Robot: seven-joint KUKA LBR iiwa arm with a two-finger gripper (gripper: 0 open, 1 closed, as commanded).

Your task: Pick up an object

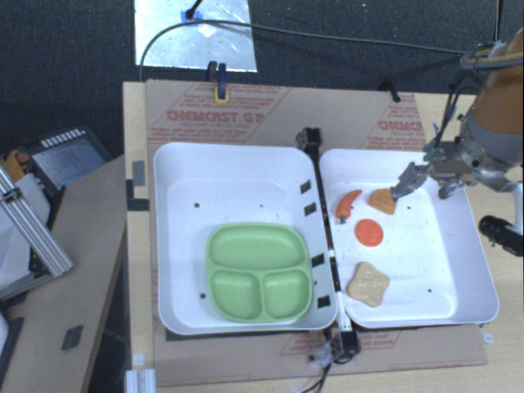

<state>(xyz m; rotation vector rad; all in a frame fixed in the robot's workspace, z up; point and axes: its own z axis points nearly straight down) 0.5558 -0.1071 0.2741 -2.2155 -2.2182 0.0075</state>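
Where the arm (491, 129) comes in from the right edge, its gripper (407, 188) sits low over the right bin (467, 301), tip at the upper right corner of a small tan-orange piece (381, 201). Whether the tool is released or clenched on anything cannot be told; its tip is too small and dark. Tip and tan-orange piece look touching or just beside each other, can't tell which.

Just left of that piece lies a red-orange curved item (347, 204), near the divider between bins. Below both, an orange-red round disc (369, 233), apart from them. Lower still, a beige lumpy item (368, 285), near the bin's lower left corner. All four lie in the right bin's left half.

Left bin (176, 219) holds a green three-compartment tray (258, 270) in its lower right part, one long compartment on top, two smaller below. Black clips (310, 188) run down the seam between bins.

Under the bins, a brown board (246, 109) printed in red "CHEMCAST G P" at upper left, same print partly showing upside-down-ish at upper right, not fully readable. A yellow-and-dark clamp (219, 83) grips the board's top edge. Above it, a shiny metal sheet (195, 21) on dark carpet, with a cable (327, 35) crossing toward the right. Left edge of frame: an aluminium rail (29, 228) and a dark device (70, 158) on a tan bench; label unreadable.
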